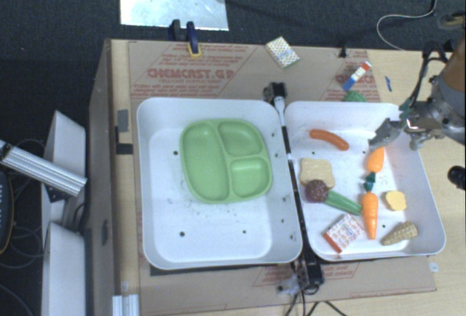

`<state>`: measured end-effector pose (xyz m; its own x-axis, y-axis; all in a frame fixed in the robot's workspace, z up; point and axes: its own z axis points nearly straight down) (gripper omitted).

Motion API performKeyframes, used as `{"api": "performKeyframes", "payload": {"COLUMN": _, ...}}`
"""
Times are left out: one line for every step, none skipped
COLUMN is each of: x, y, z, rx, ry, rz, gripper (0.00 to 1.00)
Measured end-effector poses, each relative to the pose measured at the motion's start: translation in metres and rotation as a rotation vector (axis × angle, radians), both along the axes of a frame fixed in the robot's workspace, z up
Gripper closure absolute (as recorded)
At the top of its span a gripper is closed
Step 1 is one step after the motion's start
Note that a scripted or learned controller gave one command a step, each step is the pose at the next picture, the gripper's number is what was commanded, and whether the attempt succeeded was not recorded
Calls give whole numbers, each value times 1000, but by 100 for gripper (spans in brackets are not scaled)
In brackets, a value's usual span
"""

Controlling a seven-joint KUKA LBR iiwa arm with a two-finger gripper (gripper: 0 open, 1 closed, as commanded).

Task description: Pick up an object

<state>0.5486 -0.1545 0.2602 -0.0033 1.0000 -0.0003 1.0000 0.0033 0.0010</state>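
Camera view: gripper (pixel 384 134) is seen above the right bin (pixel 429 212), near its upper right rim; whether its fingers are open or closed cannot be told. Nothing is seen gripped. An orange carrot (pixel 370 214) lies in that bin, beside a sausage (pixel 329 138) and bread slice (pixel 317 172). A green plate (pixel 226 160) sits in the left bin (pixel 160 234).

Grey arm (pixel 444 114), orange band, black cable
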Motion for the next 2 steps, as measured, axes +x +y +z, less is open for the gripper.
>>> {"api": "performKeyframes", "payload": {"x": 10, "y": -24, "z": -157, "rx": 1, "ry": 5, "rz": -2, "gripper": 0}}
{"api": "performKeyframes", "payload": {"x": 12, "y": -25, "z": -144, "rx": -1, "ry": -2, "rz": -1, "gripper": 100}}
